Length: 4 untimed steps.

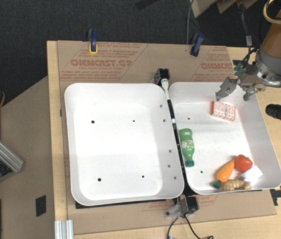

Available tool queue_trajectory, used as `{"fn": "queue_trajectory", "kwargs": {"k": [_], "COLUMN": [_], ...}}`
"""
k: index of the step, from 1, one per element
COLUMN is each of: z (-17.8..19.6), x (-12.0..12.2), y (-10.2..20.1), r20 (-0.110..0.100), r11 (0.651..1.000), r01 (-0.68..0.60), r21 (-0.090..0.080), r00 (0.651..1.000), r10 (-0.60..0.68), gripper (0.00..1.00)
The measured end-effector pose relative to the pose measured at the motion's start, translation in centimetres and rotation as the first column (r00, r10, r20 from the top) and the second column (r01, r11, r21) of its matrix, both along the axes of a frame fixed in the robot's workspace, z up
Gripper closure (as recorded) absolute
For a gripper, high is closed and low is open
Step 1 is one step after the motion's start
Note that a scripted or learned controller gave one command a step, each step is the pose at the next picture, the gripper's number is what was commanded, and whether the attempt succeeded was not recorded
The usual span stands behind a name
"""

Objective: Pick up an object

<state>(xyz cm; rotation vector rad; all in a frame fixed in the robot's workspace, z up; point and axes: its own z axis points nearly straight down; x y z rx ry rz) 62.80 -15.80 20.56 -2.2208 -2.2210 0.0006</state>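
In the camera view, the gripper [236,89] hangs above the right bin's [267,133] far end with its fingers spread and nothing between them. The pink box [223,110] lies flat just below it, its long axis running roughly left to right, tilted slightly. A descent off-centre could push the box aside, or the fingers could close across its longer side and slip.

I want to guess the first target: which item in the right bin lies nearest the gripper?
The pink-and-white box, alone just below the gripper; the green bottle, carrot and tomato lie farther.
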Motion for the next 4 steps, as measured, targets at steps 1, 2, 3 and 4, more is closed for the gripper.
{"fn": "queue_trajectory", "kwargs": {"k": [1,2,3,4], "z": [14.6,21.8,22.8,25.8], "x": [-4.4,-10.6,-14.6,-14.8], "y": [5.0,10.5,16.8,24.4], "r20": [0.013,0.005,-0.001,0.006], "r11": [1.0,1.0,1.0,1.0], "r01": [-0.005,-0.004,-0.004,-0.004], "r21": [-0.001,-0.001,0.001,0.001], "r00": [1.0,1.0,1.0,1.0], "r10": [0.005,0.004,0.004,0.004], "gripper": [0.0,0.0,0.0,0.0]}}
